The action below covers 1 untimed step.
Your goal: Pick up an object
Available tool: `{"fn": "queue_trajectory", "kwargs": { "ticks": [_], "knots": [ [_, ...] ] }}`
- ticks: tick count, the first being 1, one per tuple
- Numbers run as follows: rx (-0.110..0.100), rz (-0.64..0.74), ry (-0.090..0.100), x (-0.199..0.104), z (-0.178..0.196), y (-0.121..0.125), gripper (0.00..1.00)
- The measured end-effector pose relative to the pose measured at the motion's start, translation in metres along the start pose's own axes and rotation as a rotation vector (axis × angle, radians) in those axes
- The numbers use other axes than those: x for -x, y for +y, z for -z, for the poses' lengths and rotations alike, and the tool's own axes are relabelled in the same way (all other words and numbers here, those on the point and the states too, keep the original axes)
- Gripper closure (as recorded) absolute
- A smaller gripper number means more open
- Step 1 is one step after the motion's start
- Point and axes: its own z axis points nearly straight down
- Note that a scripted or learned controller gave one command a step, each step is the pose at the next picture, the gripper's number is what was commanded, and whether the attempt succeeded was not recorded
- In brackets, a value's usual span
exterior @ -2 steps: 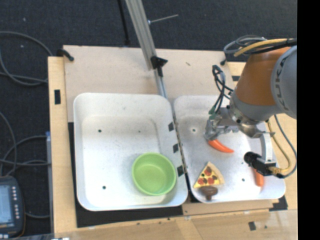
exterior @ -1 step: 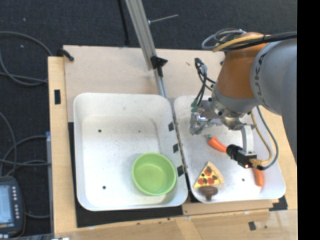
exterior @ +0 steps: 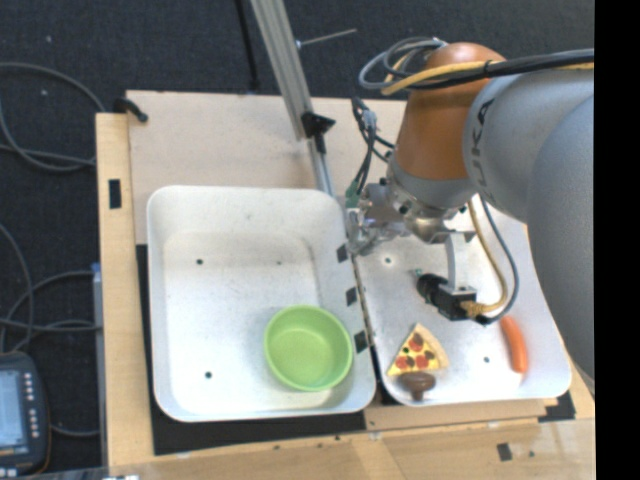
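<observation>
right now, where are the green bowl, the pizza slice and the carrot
green bowl (exterior: 308, 350), camera view, inner bottom of the bowl
pizza slice (exterior: 417, 355), camera view, middle of its topped face
carrot (exterior: 514, 345), camera view, middle of its orange body

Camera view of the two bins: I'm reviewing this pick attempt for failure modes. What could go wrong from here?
The gripper hangs over the white bins' shared rim; descending there could strike it. The toy pizza slice, orange carrot and green plastic bowl all lie apart from it, so closing here would likely grab nothing.
</observation>
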Motion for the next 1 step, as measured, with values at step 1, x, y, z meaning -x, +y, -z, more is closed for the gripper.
{"fn": "queue_trajectory", "kwargs": {
  "ticks": [1],
  "knots": [
    [0.000,0.001,0.000,-0.0570,0.0105,0.0158,1.00]
  ]
}}
